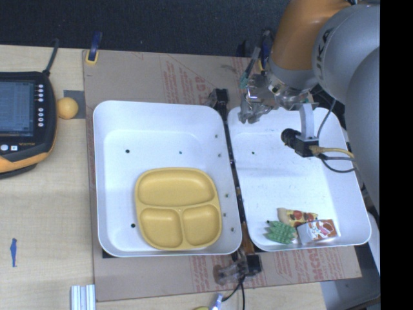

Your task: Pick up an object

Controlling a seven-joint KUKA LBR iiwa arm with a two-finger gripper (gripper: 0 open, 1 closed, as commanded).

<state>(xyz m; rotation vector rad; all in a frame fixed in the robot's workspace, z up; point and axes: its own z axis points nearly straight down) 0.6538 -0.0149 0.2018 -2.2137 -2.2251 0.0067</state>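
**White bins, gripper at the far corner**

White plastic surrounds the gripper (253, 112), which hangs over the far left corner of the right bin (335, 173). We cannot tell whether its fingers are open or closed, and we see nothing between them. Near that bin's front edge lie a green toy (279, 232), a pizza slice toy (297, 216) and a small red-and-white packet (319, 230), close together and well apart from the gripper. The left bin (110, 173) holds a yellow divided tray (178, 207). The grey arm (342, 50) is cut off at right.
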